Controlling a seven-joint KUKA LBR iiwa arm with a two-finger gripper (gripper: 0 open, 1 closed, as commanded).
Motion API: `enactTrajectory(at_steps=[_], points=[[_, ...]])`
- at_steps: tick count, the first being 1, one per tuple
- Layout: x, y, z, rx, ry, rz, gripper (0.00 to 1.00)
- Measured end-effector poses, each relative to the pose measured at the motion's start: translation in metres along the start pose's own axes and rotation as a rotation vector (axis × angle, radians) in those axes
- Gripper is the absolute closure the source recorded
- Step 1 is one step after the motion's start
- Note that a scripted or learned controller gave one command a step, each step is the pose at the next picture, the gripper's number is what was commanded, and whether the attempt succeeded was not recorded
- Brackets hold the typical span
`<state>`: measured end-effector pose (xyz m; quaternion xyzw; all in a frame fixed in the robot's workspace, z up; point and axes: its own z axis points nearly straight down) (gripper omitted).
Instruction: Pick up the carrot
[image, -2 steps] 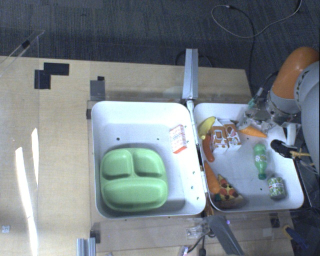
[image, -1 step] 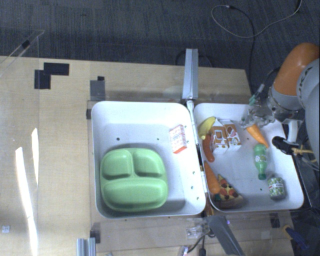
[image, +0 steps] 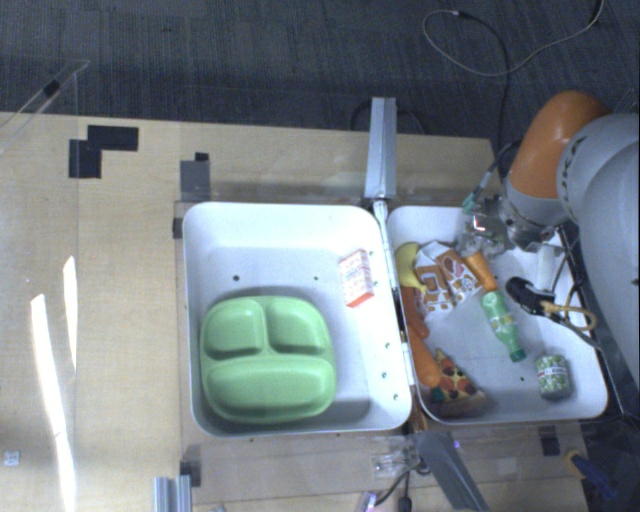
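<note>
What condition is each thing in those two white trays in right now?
green plate: upright, lying flat in left bin.
small carton: lying against the left bin's right wall.
carrot: lying loose at right bin's left edge, not gripped.
green bottle: on its side.
small can: standing upright.
claw: low over the right bin's top.

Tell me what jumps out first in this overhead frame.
The green divided tray fills the front of the left bin, with a small red-and-white carton behind it. The right bin is crowded: banana, carrot, green bottle, small can. The grey arm's gripper hangs over that bin's far edge.
</note>
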<state>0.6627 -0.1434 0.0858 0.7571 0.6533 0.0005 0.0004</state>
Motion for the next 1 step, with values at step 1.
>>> enactTrajectory(at_steps=[1], points=[[0.0667, -0.0417, -0.1135, -0.005, 0.002, 0.130, 1.00]])
